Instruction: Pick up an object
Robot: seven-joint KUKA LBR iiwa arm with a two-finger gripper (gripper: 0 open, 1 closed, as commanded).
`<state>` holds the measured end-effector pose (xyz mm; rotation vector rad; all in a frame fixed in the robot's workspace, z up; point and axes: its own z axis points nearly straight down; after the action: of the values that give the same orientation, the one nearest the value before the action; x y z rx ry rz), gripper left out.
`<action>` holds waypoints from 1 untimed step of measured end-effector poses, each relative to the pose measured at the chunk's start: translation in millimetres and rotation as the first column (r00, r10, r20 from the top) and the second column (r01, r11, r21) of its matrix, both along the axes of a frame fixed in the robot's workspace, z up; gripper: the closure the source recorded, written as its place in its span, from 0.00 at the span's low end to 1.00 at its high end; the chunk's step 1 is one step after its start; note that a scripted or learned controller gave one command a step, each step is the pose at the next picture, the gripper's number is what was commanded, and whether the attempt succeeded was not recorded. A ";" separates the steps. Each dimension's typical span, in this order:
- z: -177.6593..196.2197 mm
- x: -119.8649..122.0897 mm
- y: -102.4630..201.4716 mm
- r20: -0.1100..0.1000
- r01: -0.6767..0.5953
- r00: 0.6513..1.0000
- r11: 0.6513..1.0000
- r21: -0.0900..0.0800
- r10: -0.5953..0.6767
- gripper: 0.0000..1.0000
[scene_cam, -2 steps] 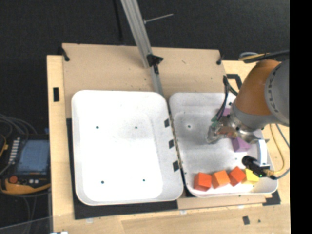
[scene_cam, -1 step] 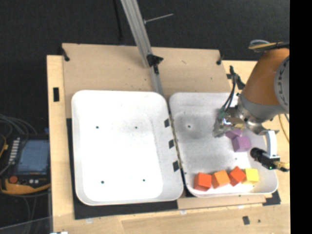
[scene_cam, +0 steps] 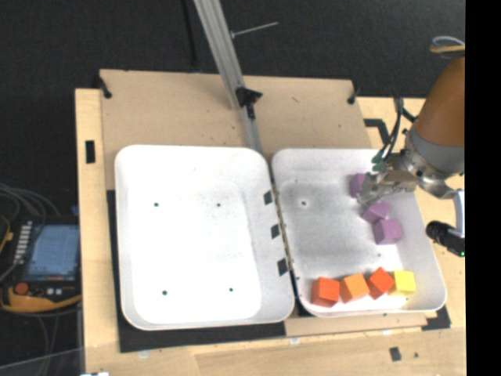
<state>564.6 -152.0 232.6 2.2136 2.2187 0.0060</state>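
My gripper [scene_cam: 376, 188] hangs over the upper right part of the right bin [scene_cam: 313, 171], right among the purple blocks. One purple block [scene_cam: 358, 184] lies just left of it, another purple block [scene_cam: 378, 211] sits directly below it, and a third purple block [scene_cam: 388, 230] lies a little lower. Along the bin's front edge stand a red-orange block [scene_cam: 326, 291], an orange block [scene_cam: 355, 287], a red block [scene_cam: 381, 281] and a yellow block [scene_cam: 405, 281]. Whether anything sits between the fingers cannot be made out.
The left bin [scene_cam: 141, 171] lies beside the right one, parted by a rim with small black clips [scene_cam: 275, 229]. A metal post [scene_cam: 223, 45] slants up from behind the bins. The wooden bench edge [scene_cam: 235, 84] runs along the back.
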 end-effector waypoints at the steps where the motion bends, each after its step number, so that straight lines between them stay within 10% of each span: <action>1: 32.0 1.2 -1.3 -0.002 -0.001 1.000 1.000 0.001 0.001 1.00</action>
<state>565.9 -153.3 264.6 2.2148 2.2211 0.0046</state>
